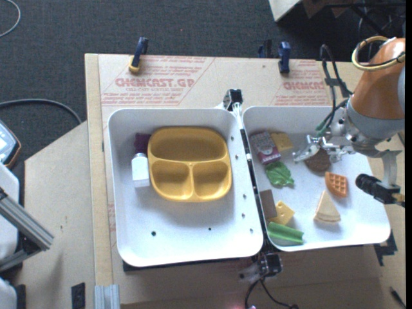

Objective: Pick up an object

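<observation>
My gripper [315, 152] hangs over the right bin [373, 230], near its back middle. It is open, with nothing between its silver fingers [301, 154]. A round brown patty [318, 163] lies just under and in front of it. Close by are a waffle [336, 183], a pale sandwich wedge [327, 208], a green leaf [279, 174], a pink packet [265, 147] and a yellow cheese slice [281, 141]. Towards the bin's front left lie a yellow cheese block [284, 212], a green bean pod [285, 234] and a dark brown bar [268, 203].
The left bin [129, 237] holds a yellow divided plate [190, 163], a small white bottle [140, 170] and a dark purple item [142, 140]. The arm's orange band [380, 89] and a black part [376, 188] overhang the right bin's right side.
</observation>
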### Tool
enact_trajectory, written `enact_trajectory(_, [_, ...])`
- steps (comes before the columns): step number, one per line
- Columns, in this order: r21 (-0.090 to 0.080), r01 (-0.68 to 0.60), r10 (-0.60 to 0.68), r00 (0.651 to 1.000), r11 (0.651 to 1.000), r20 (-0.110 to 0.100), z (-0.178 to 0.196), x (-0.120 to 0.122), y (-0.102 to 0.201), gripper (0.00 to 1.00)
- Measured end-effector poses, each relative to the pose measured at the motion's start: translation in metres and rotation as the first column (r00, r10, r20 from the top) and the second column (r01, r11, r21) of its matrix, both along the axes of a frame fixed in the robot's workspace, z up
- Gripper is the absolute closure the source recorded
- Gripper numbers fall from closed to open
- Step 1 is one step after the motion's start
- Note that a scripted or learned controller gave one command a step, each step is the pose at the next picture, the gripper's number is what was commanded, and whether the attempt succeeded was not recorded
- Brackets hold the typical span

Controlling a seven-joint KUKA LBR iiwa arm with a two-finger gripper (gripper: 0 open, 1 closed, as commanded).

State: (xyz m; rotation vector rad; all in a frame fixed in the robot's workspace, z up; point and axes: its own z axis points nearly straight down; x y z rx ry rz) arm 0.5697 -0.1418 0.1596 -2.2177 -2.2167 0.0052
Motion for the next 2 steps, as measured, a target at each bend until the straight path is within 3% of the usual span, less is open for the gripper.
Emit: enact_trajectory(2, [-0.001,0.000,0.000,1.000,1.000,0.005,-0.075,0.006,0.006,0.00])
